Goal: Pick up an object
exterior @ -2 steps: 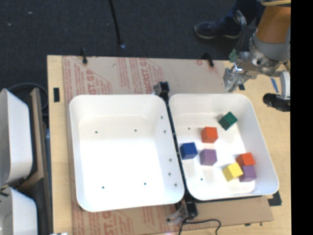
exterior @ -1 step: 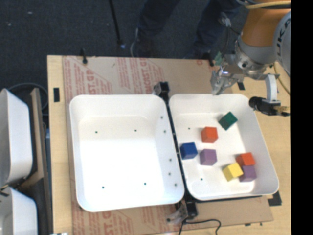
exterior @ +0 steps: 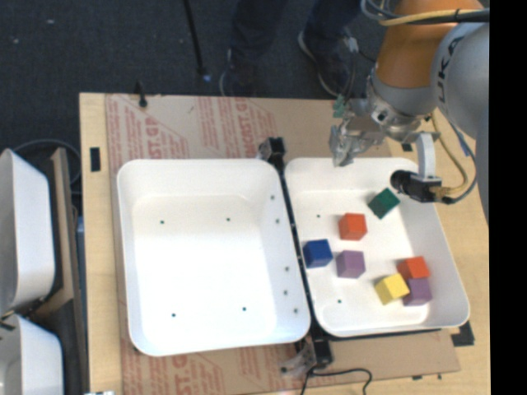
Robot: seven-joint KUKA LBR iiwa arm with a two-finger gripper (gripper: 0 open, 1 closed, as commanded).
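The arm's gripper (exterior: 344, 153) hangs over the far-left corner of the right bin (exterior: 445, 313), above bare white floor. Whether the pincer is open or shut cannot be told at this size and angle; nothing shows between its tips, so I judge it carries nothing.

Candidate objects all lie in the right bin. A green block (exterior: 384, 203) sits tilted nearest the far wall. An orange block (exterior: 352, 226) lies near the middle. A blue block (exterior: 317, 253) and a purple block (exterior: 350, 264) sit just beside each other toward the left wall. At the near right, a second orange block (exterior: 413, 267), a yellow block (exterior: 393, 288) and another purple block (exterior: 418, 290) crowd together, apparently touching. That cluster looks the hardest pick; the lone orange block looks easiest. The gripper stands apart from every block, so the pick is judged not yet begun.

The left bin (exterior: 132, 188) is smooth white with a few small dark dots. Both bins rest on a cardboard sheet (exterior: 189, 126) with red print. Dark speckled floor (exterior: 99, 31) lies beyond; cables trail off the near edge.
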